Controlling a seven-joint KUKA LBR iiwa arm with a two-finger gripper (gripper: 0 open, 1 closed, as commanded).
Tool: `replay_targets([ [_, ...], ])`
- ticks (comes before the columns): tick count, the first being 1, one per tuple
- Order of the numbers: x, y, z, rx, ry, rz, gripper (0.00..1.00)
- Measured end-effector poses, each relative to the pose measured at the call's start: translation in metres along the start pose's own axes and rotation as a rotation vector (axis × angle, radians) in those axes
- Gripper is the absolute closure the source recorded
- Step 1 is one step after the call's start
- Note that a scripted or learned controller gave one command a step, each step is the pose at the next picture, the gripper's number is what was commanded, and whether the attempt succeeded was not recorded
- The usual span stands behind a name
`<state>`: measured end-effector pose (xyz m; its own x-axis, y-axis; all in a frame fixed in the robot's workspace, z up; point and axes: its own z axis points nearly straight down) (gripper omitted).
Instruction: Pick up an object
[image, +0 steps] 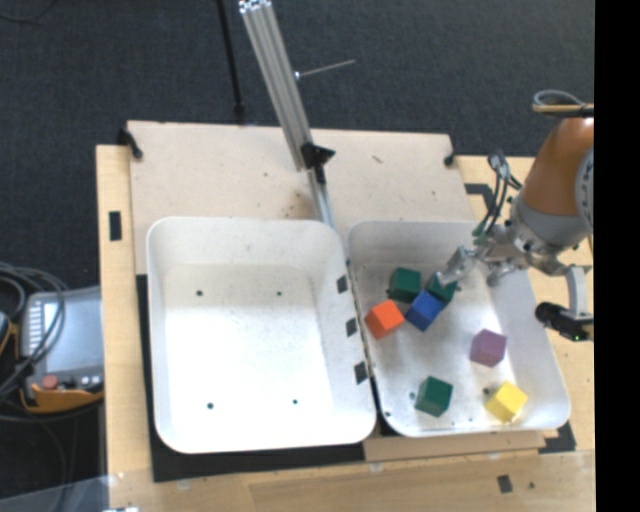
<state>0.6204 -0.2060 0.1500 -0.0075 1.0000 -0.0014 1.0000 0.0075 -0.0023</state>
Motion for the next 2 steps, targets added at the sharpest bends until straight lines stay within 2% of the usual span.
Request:
replay_targets([
  [1,-0.002,0.007,0.025,-0.025,-0.006,0.001,0.00],
  [2,-0.003,0.009,0.013,-0.031,-0.007,0.000,1.00],
])
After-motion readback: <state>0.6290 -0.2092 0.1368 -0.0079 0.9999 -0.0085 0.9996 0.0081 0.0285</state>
